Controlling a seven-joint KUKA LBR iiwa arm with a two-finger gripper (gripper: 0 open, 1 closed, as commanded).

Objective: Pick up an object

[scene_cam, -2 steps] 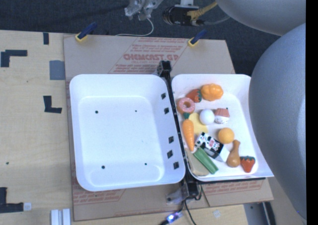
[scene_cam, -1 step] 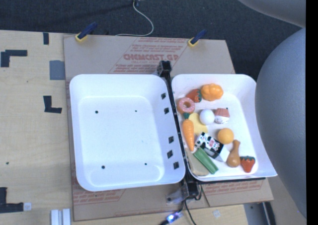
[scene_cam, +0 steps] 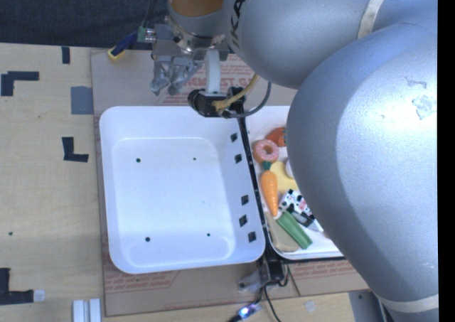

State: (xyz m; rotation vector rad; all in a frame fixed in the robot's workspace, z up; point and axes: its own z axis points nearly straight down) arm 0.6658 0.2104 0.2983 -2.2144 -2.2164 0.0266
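In the right bin (scene_cam: 313, 248), 1 rigid, light carrot (scene_cam: 269, 193) is best pinched mid-body; end effector (scene_cam: 170, 80) state cannot be told.

tan bench (scene_cam: 43, 192) bears two white bins (scene_cam: 170, 185) side by side on cardboard (scene_cam: 128, 75).

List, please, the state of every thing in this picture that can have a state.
end effector: raised beyond the far edge of the left bin, nothing seen in it
left bin: flat on bench
right bin: holds toys, partly hidden by arm
carrot: lying in right bin
pink ring: lying in right bin
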